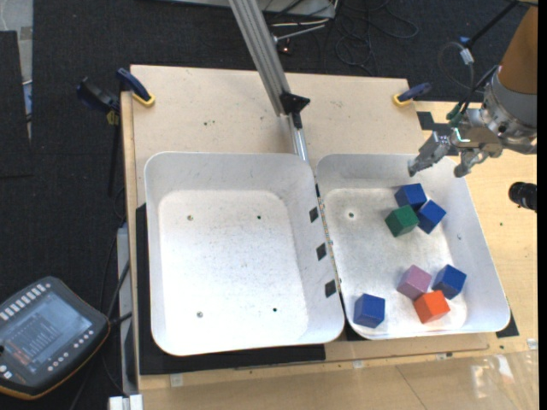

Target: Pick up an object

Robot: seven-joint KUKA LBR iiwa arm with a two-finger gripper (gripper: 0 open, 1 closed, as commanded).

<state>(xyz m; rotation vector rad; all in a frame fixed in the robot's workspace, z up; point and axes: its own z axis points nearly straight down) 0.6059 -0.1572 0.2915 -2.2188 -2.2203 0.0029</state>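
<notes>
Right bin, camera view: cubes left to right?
Blue cube at the front → green cube → purple cube → orange cube → blue cube at the right. I left out the two blue cubes touching the green one, whose spans overlap the others.

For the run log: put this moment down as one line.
end effector: open, above right white bin's far edge | holding: nothing | nearest: blue cube | right bin: seven cubes | task: pick pending
</notes>
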